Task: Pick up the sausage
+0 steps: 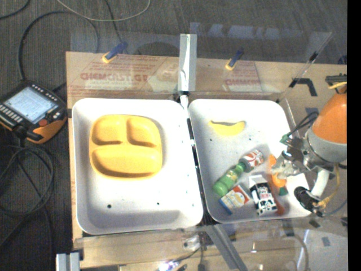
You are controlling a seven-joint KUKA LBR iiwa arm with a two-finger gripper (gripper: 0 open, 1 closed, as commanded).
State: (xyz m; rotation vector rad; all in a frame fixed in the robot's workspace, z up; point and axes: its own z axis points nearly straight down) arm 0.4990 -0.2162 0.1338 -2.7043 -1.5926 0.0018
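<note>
The sausage (280,207) looks like a short reddish-brown piece at the front right of the right bin (225,109), lying against a black-and-white box (260,197); part of it is hidden. My gripper (287,161) hangs low over the right side of that bin, just behind the sausage. It sits above a small orange and green item (277,180). The grey wrist and orange band (334,123) come in from the right.
The right bin also holds a yellow banana (228,127), a green bottle (227,181), a small can (252,158) and a colourful carton (234,199). A yellow divided plate (127,145) lies in the left bin (84,208). A black cable loop (307,199) hangs near the bin's right rim.
</note>
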